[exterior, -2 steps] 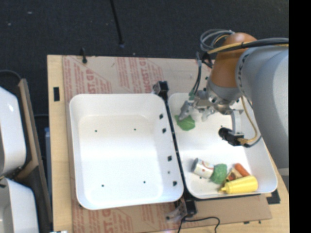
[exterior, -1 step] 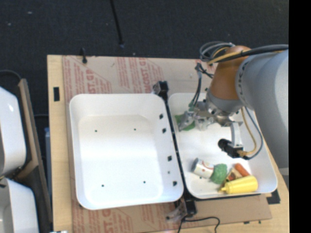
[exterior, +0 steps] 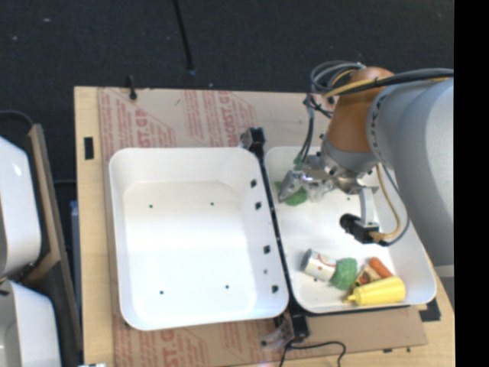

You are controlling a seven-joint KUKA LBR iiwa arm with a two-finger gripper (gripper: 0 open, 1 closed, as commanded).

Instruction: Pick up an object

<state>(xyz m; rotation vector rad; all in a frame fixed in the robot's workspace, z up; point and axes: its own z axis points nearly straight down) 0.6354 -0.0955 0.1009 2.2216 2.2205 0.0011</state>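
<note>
My gripper (exterior: 296, 185) hangs low over the far left part of the right bin (exterior: 321, 220), reaching in from the right. A small green object (exterior: 295, 198) lies right at its tip, partly hidden by it; whether it is gripped I cannot tell. Along the bin's near edge lie a white cylinder with a red mark (exterior: 315, 264), a green lump (exterior: 344, 271), a small orange piece (exterior: 380, 267) and a yellow bottle (exterior: 377, 292) on its side.
The left bin (exterior: 191, 235) stands beside the right one, their rims meeting just left of the gripper. Both rest on a cardboard sheet (exterior: 176, 117) over the bench. The bulky grey arm (exterior: 416, 151) covers the right bin's far right part.
</note>
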